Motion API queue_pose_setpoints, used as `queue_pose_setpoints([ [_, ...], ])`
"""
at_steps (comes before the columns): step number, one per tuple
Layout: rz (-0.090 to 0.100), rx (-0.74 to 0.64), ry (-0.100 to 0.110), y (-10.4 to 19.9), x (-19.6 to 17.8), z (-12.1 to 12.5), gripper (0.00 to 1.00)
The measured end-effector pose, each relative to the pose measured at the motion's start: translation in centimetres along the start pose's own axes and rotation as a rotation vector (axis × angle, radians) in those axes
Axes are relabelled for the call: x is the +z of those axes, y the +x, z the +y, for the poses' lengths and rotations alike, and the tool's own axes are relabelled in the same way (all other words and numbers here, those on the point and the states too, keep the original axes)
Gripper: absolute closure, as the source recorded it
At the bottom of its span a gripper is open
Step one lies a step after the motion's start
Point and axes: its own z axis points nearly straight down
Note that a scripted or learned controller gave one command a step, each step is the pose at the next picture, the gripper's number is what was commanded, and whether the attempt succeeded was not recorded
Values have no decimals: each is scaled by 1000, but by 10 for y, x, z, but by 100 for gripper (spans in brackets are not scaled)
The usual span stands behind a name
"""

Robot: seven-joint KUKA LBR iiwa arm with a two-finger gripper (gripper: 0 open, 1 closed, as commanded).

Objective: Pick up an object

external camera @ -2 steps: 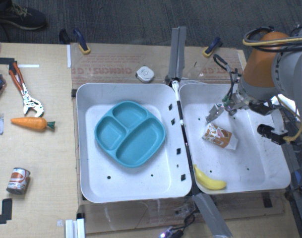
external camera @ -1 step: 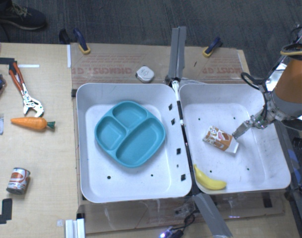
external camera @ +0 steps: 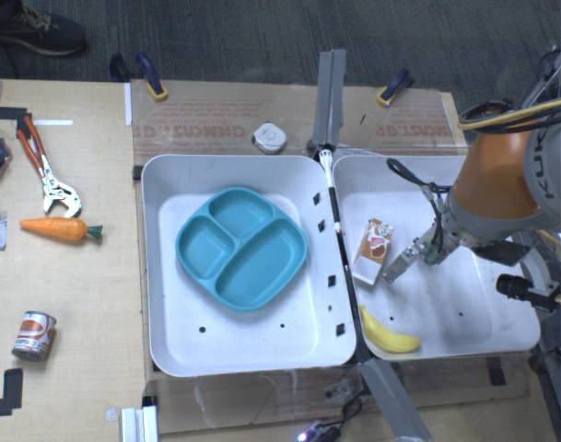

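Note:
A small white and orange carton (external camera: 374, 250) lies in the left part of the right bin (external camera: 483, 330). A yellow banana (external camera: 389, 337) rests at that bin's front left corner. My gripper (external camera: 398, 267) hangs low in the right bin, just right of the carton's lower end and close to it. I see nothing held in it. The grey arm with its orange band (external camera: 501, 178) reaches in from the right. A blue divided plate (external camera: 242, 247) fills the middle of the left bin (external camera: 169, 339).
On the bench to the left lie a carrot (external camera: 56, 230), a small can (external camera: 33, 334) and a red-handled wrench (external camera: 46, 175). A round white tape measure (external camera: 270, 137) sits behind the bins. A grey post (external camera: 329, 99) rises between them.

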Motion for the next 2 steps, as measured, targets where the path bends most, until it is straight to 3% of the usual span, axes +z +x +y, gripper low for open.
queue_pose_setpoints([
  [1, -4, 169, -1, -16, 0, 45, 0],
  [2, 1, 116, 1, 39, 1, -59, 0],
])
